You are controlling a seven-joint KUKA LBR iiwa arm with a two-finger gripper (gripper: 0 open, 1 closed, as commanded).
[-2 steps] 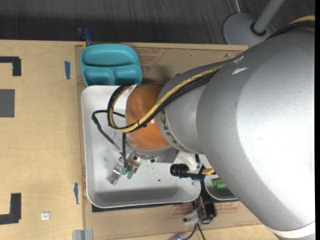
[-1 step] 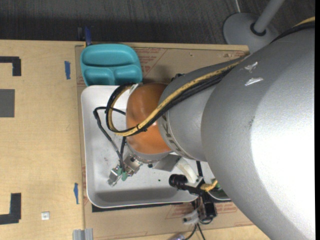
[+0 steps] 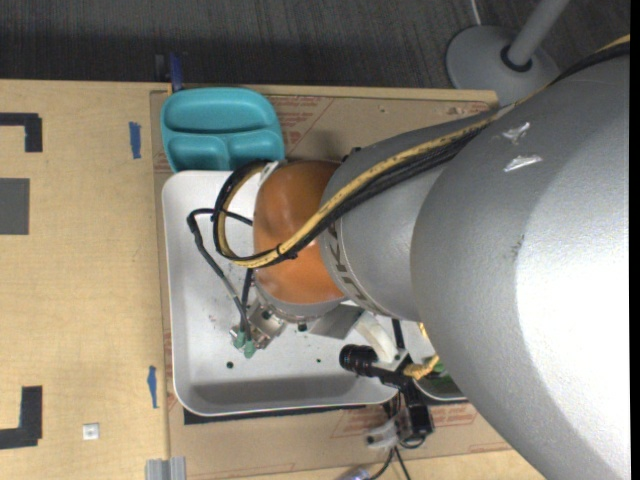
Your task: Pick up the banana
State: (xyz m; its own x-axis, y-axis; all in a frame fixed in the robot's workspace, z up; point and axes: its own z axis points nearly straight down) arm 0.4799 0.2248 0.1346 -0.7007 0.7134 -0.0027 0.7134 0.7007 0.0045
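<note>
**Camera view: gripper low in the white bin, banana's place unclear**

The gripper hangs close over the floor of the white bin. I cannot tell whether it is open or closed, or holding anything. The arm covers much of the bin, so I cannot tell where the banana lies. A teal container sits at the bin's far edge on the bench. A banana is probably light, curved, smooth-skinned and easily bruised. It is best gripped gently across its thick middle, not at the tapering ends.
</note>
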